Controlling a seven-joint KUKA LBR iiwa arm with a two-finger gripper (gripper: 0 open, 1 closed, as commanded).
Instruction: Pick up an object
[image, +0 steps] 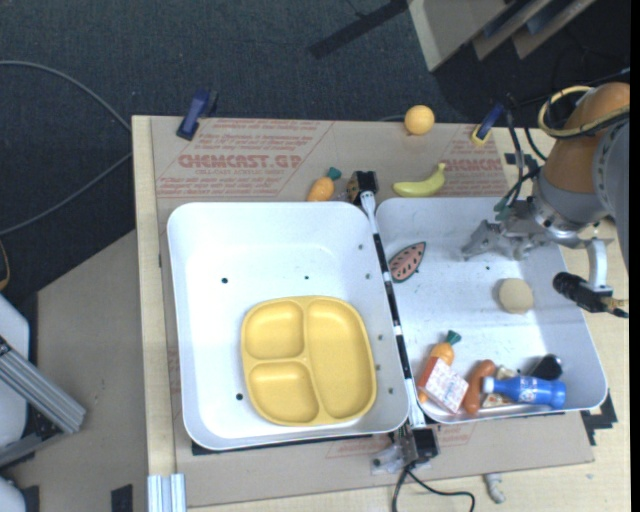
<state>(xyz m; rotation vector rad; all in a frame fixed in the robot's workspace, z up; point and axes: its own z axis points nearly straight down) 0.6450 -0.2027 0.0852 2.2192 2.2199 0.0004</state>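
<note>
**End effector spread over the right bin, nothing in its grip**

We see the end effector (497, 240) hanging low near the far edge of the right bin (450, 215), its fingers parted and bare. No object sits between them.

The nearest candidate is a round beige piece (516, 296) lying alone on the bin floor, toward the right wall, just nearer the front than the fingers. We judge it light and firm, probably a toy food, with a smooth curved skin that could roll or squirt out under a pinch. We would take it across its widest middle, with the fingers coming straight down.

By the centre divider lies a flat brown leaf-shaped piece (406, 261); it looks thin and hard to get under. Along the front edge a carrot (440, 357), a red-and-white packet (447, 387), a sausage-like piece (479, 381) and a blue bottle (528, 391) crowd together, touching. A clean grasp there seems risky.

The left bin (200, 250) holds a yellow divided plate (308, 358). On the surface beyond the bins rest a banana (420, 182) and an orange ball (420, 119).
</note>
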